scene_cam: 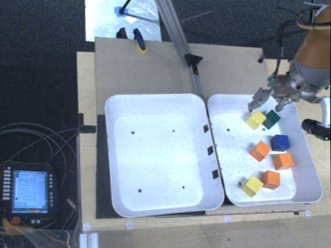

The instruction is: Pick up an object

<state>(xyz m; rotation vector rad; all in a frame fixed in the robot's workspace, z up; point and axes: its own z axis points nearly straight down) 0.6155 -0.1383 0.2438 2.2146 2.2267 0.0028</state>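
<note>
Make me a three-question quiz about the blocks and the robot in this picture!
1. Where are the blocks?
A. left bin
B. right bin
C. on the floor

2. How many orange blocks are there?
A. one
B. three
C. five

3. How do the robot's fingers stand?
A. spread open above two blocks
B. shut on the blue block
C. shut on an orange block

Answers:
1 B, all the blocks lie in the right bin.
2 B, orange blocks sit at and.
3 A, the gripper hangs open over the yellow block and green block, with nothing between its fingers.
</note>
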